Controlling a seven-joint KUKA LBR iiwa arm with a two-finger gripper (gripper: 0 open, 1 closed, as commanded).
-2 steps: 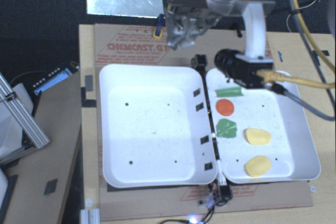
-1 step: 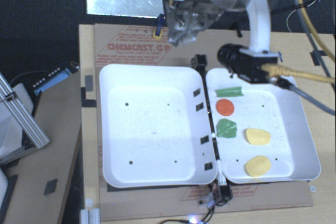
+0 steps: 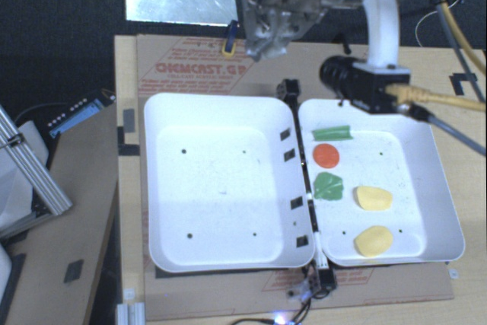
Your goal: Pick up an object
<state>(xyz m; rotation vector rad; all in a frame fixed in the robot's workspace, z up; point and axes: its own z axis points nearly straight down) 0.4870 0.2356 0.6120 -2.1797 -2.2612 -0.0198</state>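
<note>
While gripper [image 3: 262, 42] hovers, orange disc [image 3: 326, 156] lies in right bin [image 3: 441, 186].

In the right bin [image 3: 441, 186] lie a flat green strip [image 3: 331, 133], an orange disc [image 3: 326, 156], a green piece [image 3: 329, 186] and two yellow pieces [image 3: 374, 199] [image 3: 373, 240], all apart.

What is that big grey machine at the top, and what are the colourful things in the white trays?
It is a robot arm, seen by one camera looking down at a slant. Its gripper, the hand part, hangs above the far edge of the bench, over the cardboard. Below are two shallow white trays, the left bin and the right bin. In the right bin lie five small toys: a green strip, a red disc, a green piece and two yellow pieces. I see nothing in the gripper.
</note>
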